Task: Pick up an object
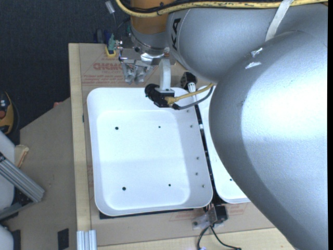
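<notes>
The tabletop [83,155] is a pale tan board with faint red lettering [106,66] printed along its far edge. Around it, to the left and beyond, lies a dark floor [36,40] with a fine woven look. At the lower left a grey metal rail [23,178] runs at a slant beside the board. Pale rounded shapes sit near the rail, too cropped to name. A small blue and yellow part [109,43] sits at the far left corner of the tabletop. At the near edge a black plug [218,213] lies with a dark cable [208,238] trailing off the bottom.

The left bin [101,191] is white and glossy, with rounded corners, and its floor shows a few small dark dots. A dark strip separates it from the right bin [229,189], which is mostly covered by the grey arm [270,113]. The orange band is at the top, with a yellow cable [234,4] running along the arm.

The claw [134,73] hangs over the tabletop just beyond the far rim of the left bin, above the lettering. Whether it is apart or together cannot be told, and nothing can be seen held in it. A black fitting [156,95] on a yellowish lead hangs over the bin's far rim. Which thing is to be picked up cannot be told.
</notes>
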### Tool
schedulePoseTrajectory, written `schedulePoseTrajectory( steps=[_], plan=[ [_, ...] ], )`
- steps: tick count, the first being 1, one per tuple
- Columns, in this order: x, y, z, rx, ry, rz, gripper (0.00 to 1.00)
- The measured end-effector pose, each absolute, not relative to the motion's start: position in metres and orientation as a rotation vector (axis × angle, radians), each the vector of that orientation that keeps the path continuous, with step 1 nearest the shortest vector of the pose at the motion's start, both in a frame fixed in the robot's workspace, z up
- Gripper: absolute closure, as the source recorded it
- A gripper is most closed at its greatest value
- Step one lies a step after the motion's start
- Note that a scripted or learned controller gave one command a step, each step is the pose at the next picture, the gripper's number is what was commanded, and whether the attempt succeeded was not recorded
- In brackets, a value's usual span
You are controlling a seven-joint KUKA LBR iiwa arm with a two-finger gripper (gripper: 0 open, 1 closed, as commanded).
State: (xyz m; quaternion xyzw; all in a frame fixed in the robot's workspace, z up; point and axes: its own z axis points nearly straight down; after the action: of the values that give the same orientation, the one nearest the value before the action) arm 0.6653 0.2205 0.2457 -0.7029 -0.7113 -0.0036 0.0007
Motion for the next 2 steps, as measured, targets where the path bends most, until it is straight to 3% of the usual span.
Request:
schedulePoseTrajectory(
  steps=[1, 2],
  plan=[
    [0.667, 0.191, 0.303, -2.226, -2.223, -0.010, 1.00],
    [0.667, 0.056, 0.351, -2.242, -2.214, -0.004, 1.00]
  ],
)
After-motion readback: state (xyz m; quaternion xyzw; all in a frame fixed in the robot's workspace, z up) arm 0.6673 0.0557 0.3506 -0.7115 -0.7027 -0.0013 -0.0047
